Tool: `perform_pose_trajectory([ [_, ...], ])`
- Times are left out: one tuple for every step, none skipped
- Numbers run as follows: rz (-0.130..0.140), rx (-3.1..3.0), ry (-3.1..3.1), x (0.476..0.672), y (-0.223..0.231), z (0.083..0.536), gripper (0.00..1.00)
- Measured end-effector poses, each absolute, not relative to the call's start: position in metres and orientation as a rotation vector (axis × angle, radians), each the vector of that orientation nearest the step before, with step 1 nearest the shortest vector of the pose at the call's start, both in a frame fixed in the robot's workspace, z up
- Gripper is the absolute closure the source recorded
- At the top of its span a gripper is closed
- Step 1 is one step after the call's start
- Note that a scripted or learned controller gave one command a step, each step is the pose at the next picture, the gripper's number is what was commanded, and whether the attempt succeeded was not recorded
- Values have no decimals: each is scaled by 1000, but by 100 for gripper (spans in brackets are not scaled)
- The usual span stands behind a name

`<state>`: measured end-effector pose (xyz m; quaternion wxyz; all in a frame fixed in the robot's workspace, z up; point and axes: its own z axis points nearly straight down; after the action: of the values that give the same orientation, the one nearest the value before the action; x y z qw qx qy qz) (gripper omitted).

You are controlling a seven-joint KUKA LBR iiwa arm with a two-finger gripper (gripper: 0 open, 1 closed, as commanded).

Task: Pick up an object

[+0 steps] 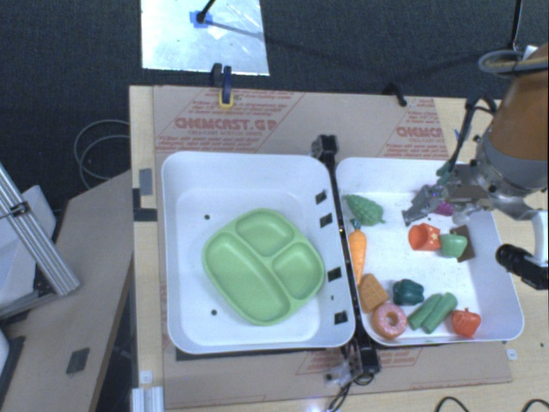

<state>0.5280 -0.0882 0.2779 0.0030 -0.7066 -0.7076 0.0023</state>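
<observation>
My gripper (426, 204) hangs over the far right part of the right bin (390, 178), reaching in from the right. Just below it lie a red-orange toy (423, 237) and a pale green toy (453, 245), with a small purple piece (444, 207) right beside the gripper. Whether anything is held cannot be made out. Further left in the same bin sit a leafy green toy (364, 209) and a carrot (357, 249).
Along the right bin's near edge lie an orange-brown piece (371, 292), a pink donut (390, 320), a dark green pepper (408, 292), green cucumbers (433, 310) and a red tomato (466, 322). The left bin (184, 196) holds a green divided plate (262, 266).
</observation>
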Motion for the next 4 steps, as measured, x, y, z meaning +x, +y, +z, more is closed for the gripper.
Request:
perform_pose_trajectory([
  [-2, -2219, -2226, 530, -88, 282, 0],
  [3, -2219, -2220, 526, -97, 226, 0],
  [3, -2219, -2219, 528, -107, 173, 0],
  [3, -2219, -2220, 527, -117, 118, 0],
])
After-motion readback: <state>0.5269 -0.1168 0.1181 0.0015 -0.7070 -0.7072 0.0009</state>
